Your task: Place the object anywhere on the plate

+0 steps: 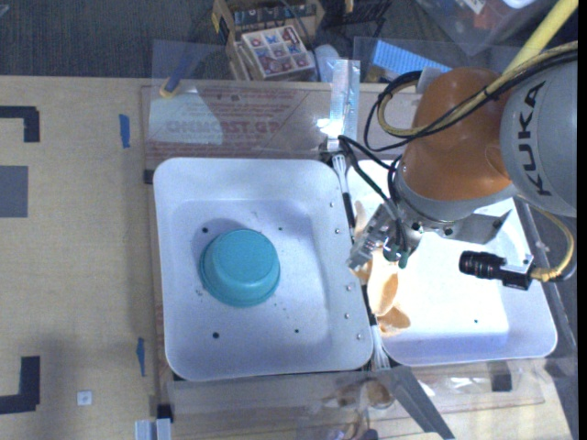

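Right now the claw (383, 246) hangs over the right white bin's (514, 333) left wall, grip state indiscernible, with the round teal plastic plate (240, 266) leftward in the left bin (183, 191).

A pale wooden bench (73, 246) fills the left side, marked with black corner shapes (23, 122) and bits of blue tape (124, 129). Beyond its far edge lies dark grey floor (101, 21), where a cardboard box (268, 35) of clutter stands.
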`<state>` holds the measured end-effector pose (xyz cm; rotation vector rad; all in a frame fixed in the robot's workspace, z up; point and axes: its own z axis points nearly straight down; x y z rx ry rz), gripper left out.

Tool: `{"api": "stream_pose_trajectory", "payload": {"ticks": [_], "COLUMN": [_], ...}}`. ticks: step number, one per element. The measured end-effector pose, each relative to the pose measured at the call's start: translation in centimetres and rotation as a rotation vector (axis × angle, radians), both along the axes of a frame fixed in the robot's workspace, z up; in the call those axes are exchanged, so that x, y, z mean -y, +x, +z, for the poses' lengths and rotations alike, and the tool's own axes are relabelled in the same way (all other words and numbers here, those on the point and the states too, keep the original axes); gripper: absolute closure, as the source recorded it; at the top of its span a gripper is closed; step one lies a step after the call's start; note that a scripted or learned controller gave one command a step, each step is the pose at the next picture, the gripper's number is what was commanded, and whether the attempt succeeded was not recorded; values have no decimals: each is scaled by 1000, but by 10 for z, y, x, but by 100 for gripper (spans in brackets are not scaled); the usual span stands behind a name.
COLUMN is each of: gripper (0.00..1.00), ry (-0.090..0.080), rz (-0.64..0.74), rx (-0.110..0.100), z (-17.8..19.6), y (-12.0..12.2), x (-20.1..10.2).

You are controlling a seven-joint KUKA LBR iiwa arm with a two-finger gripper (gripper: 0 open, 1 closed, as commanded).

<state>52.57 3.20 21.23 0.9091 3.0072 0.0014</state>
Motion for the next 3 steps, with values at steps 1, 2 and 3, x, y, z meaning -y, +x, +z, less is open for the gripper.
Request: {"api": "stream_pose_trajectory", "payload": {"ticks": [1, 2, 3], "gripper": [100, 100, 0], "ry": [0, 0, 0], "rz": [397, 585, 585], "rx": [2, 7, 7], "z": [4, 11, 11], "y": [-19, -23, -23], "x": [-53, -103, -103]}}
